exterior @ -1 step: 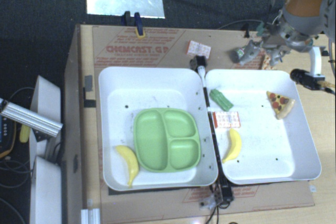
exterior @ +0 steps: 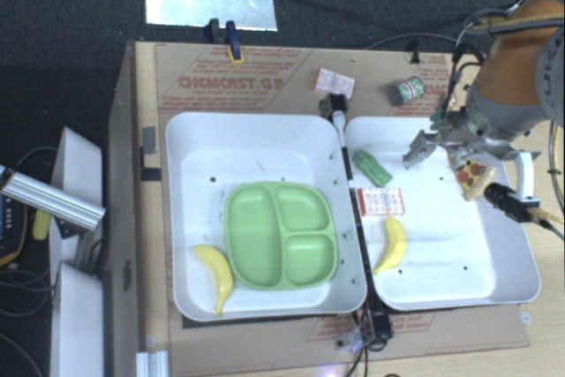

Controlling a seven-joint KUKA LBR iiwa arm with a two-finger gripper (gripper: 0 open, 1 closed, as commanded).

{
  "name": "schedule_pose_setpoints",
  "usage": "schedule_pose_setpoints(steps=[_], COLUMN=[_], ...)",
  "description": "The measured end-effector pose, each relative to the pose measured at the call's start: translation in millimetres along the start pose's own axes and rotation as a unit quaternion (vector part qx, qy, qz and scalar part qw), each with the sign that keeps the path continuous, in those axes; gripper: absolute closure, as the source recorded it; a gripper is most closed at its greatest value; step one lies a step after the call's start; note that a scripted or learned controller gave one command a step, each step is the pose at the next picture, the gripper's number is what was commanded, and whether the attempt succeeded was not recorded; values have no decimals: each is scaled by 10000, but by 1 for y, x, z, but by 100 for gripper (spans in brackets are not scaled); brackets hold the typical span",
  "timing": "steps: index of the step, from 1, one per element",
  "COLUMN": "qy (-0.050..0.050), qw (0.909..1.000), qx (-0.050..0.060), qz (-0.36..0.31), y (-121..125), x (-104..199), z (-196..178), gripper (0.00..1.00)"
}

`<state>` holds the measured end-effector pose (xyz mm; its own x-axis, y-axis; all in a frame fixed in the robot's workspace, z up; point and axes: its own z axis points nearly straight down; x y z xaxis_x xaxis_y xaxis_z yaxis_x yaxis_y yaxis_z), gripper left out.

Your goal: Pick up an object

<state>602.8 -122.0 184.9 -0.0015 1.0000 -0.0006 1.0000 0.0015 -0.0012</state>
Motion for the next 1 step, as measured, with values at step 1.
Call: schedule_pose_setpoints(steps=[1], qy=[5], qw=[10000], qx=[-5], qz=[0], y=[-58], x=[20], z=[101], gripper=[0])
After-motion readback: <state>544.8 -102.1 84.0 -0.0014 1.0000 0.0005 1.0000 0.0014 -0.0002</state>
